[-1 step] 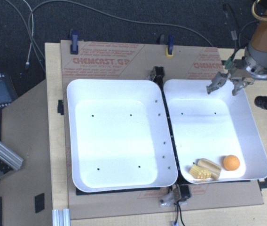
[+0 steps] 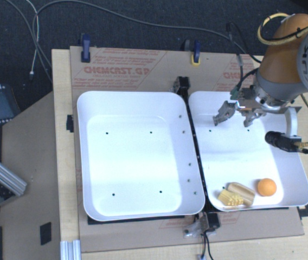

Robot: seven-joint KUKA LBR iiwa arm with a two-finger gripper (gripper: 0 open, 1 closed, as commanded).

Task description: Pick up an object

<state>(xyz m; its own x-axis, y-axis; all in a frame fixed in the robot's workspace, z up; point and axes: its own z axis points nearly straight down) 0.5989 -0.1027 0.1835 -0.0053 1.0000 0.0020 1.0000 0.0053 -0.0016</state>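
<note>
Over the far part of the right bin, the gripper hangs with its jaws spread wide and nothing between them. The step in hand, by my judgement, is the approach: no object is yet engaged. Candidate objects lie well apart from the gripper, at the near edge of the same bin: an orange ball, a tan oblong piece just left of it, and a yellow ridged item touching the tan piece on its near side. What the two yellowish things are cannot be told at this size. The next move calls for travel toward the near edge, then a descent with the jaws centred on one object; the ball stands free and looks the simplest target, though it may roll. The left bin on the tabletop holds nothing visible.
</note>
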